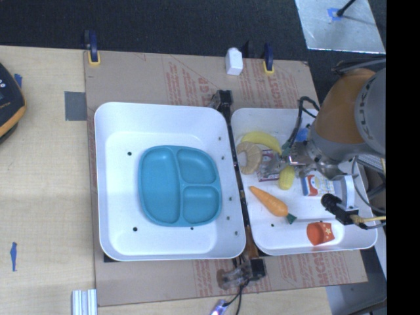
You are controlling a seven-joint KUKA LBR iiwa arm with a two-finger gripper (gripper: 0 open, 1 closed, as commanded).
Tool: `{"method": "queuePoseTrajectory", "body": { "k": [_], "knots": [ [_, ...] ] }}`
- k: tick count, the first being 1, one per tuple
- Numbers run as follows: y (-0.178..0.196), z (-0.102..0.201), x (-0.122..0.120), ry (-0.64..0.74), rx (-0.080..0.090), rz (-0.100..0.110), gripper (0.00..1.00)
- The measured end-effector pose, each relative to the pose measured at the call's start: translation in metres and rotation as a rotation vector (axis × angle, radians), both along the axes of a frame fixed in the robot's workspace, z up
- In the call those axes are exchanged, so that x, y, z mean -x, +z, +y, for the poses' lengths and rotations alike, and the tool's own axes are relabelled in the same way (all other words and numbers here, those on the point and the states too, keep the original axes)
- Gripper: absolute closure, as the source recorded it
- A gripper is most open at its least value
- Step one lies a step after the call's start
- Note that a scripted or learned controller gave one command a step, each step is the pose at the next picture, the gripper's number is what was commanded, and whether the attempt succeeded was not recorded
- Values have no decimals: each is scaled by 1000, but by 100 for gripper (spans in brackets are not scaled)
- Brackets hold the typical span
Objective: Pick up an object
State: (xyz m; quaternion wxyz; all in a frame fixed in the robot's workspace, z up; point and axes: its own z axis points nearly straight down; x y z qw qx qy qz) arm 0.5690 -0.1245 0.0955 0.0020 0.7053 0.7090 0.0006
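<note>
My gripper (302,157) hangs low over the middle of the right bin (262,245), under the grey wrist with its orange band. Just left of it lie a small yellow fruit (286,177) and a greyish crumpled wrapper (268,166). A banana (260,140) curves along the bin's far side, beside a tan round piece (249,157). Toward the front, an orange carrot (269,201) lies at a slant. A red cup-like thing (319,233) sits at the front right. A white packet with red and blue print (311,185) lies partly under the wrist.
The left bin (118,241) holds a blue divided plate (180,185). A black hinge strip (235,176) runs between the two bins. Clamps hold the brown board at its far edge, and a yellow-black device (8,104) lies at the far left.
</note>
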Motion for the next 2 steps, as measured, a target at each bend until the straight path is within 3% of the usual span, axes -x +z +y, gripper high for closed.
{"method": "queuePoseTrajectory", "body": {
  "k": [1, 2],
  "knots": [
    [11, -1, -1, 2, 1, -1, 100],
    [97, 73, 61, 2, -2, 7, 100]
  ]
}}
